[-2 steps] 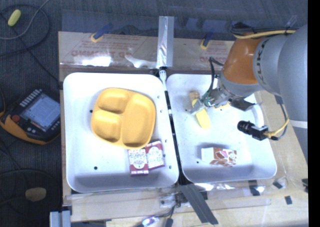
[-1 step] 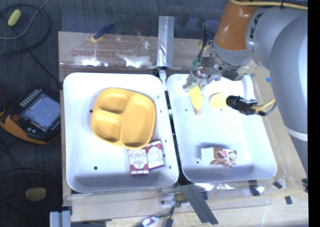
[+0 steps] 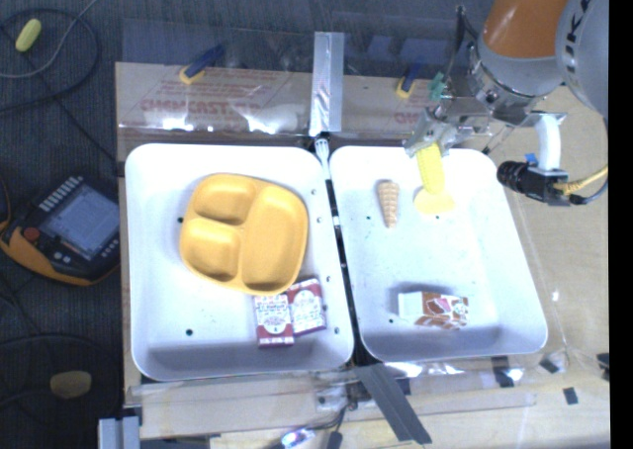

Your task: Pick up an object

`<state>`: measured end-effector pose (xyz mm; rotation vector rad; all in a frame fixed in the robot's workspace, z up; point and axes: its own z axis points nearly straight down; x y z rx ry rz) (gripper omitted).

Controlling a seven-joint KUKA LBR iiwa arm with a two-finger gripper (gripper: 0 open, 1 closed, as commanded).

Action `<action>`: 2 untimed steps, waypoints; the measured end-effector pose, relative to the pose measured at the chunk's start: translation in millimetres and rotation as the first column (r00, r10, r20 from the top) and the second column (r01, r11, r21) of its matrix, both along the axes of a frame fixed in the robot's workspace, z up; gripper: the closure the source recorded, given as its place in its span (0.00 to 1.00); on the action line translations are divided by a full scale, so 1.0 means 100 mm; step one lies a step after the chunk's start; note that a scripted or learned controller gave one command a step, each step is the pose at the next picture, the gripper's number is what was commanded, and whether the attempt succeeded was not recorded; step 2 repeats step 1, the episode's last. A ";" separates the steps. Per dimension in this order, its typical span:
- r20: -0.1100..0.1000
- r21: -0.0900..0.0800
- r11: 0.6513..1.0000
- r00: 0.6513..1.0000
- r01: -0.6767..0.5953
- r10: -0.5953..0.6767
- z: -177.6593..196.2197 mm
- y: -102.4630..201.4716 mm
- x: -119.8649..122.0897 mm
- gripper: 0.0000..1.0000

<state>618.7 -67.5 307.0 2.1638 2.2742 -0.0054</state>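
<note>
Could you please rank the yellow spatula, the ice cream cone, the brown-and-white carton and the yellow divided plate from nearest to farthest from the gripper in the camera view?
Measured from the gripper:
1. Yellow spatula, right bin, directly below the gripper.
2. Ice cream cone, right bin, toward its left side.
3. Brown-and-white carton, right bin, near its front edge.
4. Yellow divided plate, left bin, across the divider.

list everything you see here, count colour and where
tray: 1, yellow, left bin
cartons: 2, red and white, left bin front, beside the tray
cone: 1, tan, right bin back
yellow tool: 1, yellow, right bin back, under the end effector
packet: 1, white and brown, right bin front
bins: 2, white, side by side
pendant: 1, orange and grey, floor at left
arm: 1, grey and orange, upper right
end effector: 1, over right bin back
</note>
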 end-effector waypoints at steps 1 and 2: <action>-0.002 0.004 0.992 0.992 -0.129 0.129 -0.69 0.06 -0.83 1.00; -0.002 0.004 0.992 0.992 -0.129 0.129 -0.69 0.06 -0.83 1.00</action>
